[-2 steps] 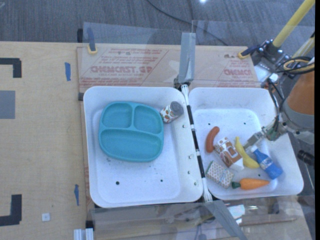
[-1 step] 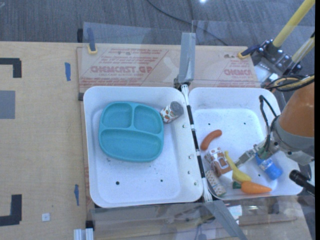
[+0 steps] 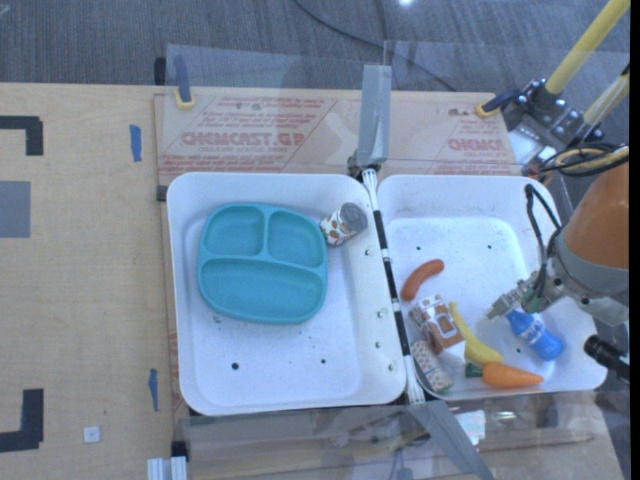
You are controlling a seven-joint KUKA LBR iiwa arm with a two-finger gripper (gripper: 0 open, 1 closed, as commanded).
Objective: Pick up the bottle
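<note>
The bottle (image 3: 537, 336) is small and blue, lying on its side near the front right corner of the right bin (image 3: 460, 203). My gripper (image 3: 517, 304) hangs low over the right bin, right at the bottle's upper left end, and seems to touch it there. The grey arm with its orange band (image 3: 602, 218) comes in from the right, above the bottle.
In the right bin, a carrot (image 3: 511, 375) and a banana (image 3: 472, 341) lie just left of the bottle, with a small carton (image 3: 437, 320) and a sausage (image 3: 421, 278) further left. The left bin holds a teal divided plate (image 3: 262, 262) and a small can (image 3: 344, 222).
</note>
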